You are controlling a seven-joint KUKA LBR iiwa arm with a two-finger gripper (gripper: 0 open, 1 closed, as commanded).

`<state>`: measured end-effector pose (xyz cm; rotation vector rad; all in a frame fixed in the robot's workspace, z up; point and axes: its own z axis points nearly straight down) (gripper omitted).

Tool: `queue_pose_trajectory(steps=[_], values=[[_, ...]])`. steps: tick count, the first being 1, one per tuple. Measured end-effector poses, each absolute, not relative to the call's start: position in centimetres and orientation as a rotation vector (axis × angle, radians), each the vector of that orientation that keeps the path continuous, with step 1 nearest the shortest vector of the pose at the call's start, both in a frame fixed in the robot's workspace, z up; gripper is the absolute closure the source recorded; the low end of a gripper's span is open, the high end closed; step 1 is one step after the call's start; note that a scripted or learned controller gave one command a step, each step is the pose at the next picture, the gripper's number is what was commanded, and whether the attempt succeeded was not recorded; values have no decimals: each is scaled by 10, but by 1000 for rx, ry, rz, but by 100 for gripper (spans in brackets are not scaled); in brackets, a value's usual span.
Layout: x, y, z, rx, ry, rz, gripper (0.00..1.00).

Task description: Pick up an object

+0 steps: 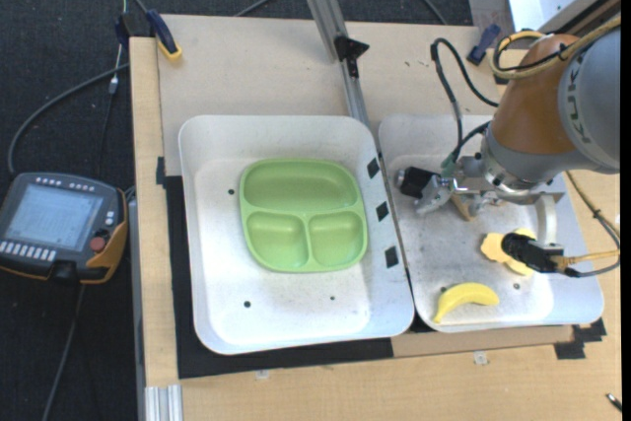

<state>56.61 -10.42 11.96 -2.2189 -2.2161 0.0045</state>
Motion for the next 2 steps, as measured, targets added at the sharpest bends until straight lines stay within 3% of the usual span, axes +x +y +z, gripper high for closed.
queue_pose_trajectory(steps=[1, 2], values=[[568, -103, 133, -2221, -2220, -2, 100], [571, -108, 178, -2224, -2225, -5, 100]])
